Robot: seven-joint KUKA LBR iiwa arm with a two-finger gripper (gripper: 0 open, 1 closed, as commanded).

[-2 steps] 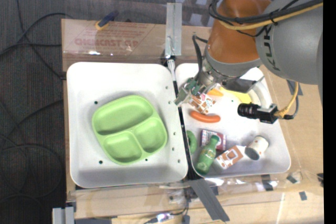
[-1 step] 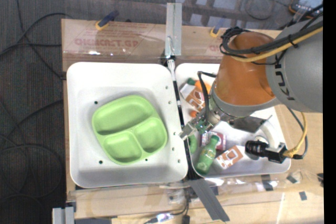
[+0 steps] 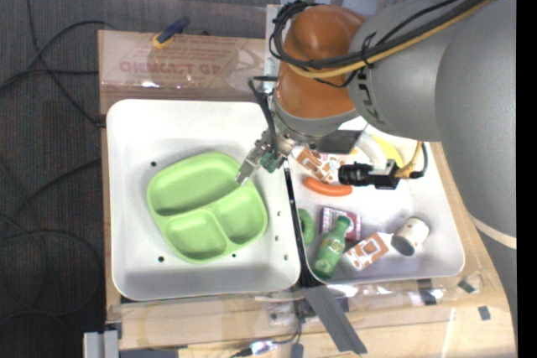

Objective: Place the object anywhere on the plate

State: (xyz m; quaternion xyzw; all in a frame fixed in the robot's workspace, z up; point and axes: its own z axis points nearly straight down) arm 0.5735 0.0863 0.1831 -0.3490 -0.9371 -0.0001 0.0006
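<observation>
Hand hangs over the right rim of the green plate in the left bin; whether it is spread or pinching cannot be told. Candidate objects lie in the right bin: orange carrot, green bottle, small and probably light; the bottle probably slippery, best taken mid-body. Plate has open compartments; the bin divider crowds the approach.
</observation>
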